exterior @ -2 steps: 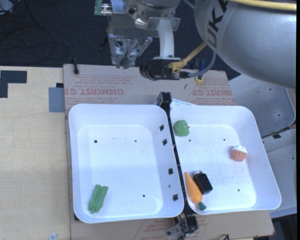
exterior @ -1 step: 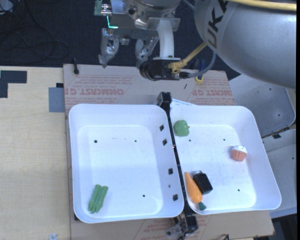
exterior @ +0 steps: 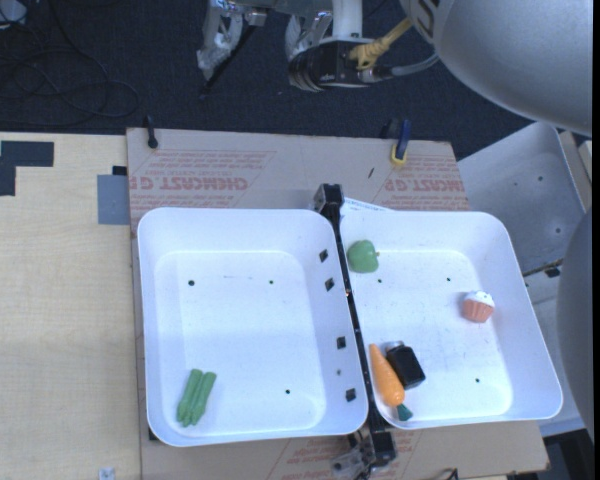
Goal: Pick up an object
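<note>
My gripper (exterior: 262, 36) hangs high over the dark floor beyond the bench, far above and behind both bins. It is open, its two fingers spread wide with nothing between them. In the left bin (exterior: 160, 268), a green bean pod (exterior: 196, 398) lies near the front left corner. The right bin (exterior: 520, 288) holds a round green fruit (exterior: 362, 257) at its back left. An orange-and-white cupcake (exterior: 478, 307) sits toward its right side. An orange carrot (exterior: 385, 373) lies at the front left, touching a small black block (exterior: 405, 364).
The bins meet along a black divider rail (exterior: 340, 298) and rest on a cardboard sheet (exterior: 280, 173). A blue-and-yellow clamp (exterior: 400, 143) stands at the sheet's back edge. The large grey arm body (exterior: 520, 38) crosses the upper right. Cables lie on the floor at the top left.
</note>
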Motion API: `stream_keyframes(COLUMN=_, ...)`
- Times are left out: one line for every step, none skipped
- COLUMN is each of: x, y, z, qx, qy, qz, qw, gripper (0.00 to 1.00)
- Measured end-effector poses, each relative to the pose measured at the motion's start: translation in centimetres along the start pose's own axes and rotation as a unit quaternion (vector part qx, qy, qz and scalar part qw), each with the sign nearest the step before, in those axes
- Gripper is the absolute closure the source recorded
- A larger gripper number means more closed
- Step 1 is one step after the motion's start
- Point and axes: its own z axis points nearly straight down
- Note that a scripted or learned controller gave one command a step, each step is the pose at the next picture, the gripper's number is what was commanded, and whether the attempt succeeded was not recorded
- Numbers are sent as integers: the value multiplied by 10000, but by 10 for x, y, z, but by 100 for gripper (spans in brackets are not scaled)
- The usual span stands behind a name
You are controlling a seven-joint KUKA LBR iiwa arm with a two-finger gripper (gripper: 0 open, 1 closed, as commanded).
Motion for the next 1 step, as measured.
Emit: stream_keyframes(x=2, y=-1, z=-7, qx=48, qy=-15, qz=-31, qw=10000, gripper=100)
